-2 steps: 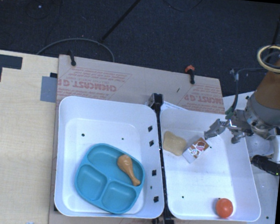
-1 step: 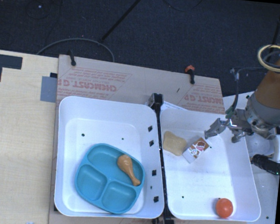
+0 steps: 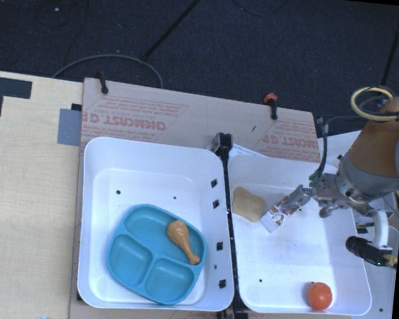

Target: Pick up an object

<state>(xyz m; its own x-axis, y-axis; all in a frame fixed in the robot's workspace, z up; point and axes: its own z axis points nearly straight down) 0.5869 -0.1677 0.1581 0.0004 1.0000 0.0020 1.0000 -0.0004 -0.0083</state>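
In the right bin (image 3: pixel 347 276) a tan, bread-like piece (image 3: pixel 247 203) lies near the divider. An orange-red ball like a tomato (image 3: pixel 320 295) sits at the bin's front right. My gripper (image 3: pixel 277 216) reaches in from the right, low over the bin floor, with its tip just right of the tan piece. I cannot tell whether it touches the piece. In the left bin (image 3: pixel 100 180) a blue divided plate (image 3: pixel 131 258) carries a tan toy drumstick (image 3: pixel 184 241).
A black divider with clips (image 3: pixel 224 222) runs between the two bins. The arm's grey body with the orange band (image 3: pixel 379 151) hangs over the right bin's far right corner. Cables and a black fitting (image 3: pixel 369 250) sit by the right rim.
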